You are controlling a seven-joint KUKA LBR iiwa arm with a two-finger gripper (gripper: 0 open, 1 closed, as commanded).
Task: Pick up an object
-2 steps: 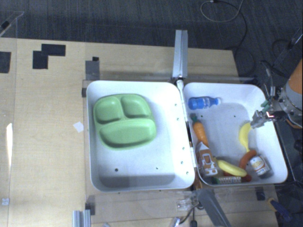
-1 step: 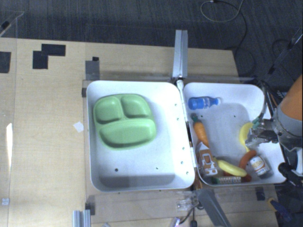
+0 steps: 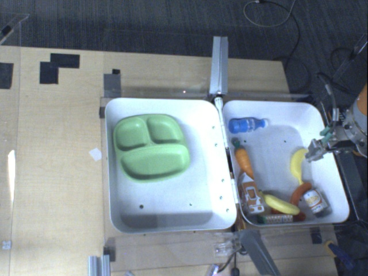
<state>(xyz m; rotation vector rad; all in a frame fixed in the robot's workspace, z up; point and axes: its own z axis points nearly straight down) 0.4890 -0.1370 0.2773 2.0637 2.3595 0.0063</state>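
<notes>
End effector [image 3: 318,149] beside curved yellow, perhaps banana, piece [image 3: 296,164].

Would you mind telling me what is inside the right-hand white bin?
The right bin holds a blue bottle, a carrot, a small carton, two bananas, a small jar and a red item partly hidden by it. Whatever lies beneath them is covered.
</notes>
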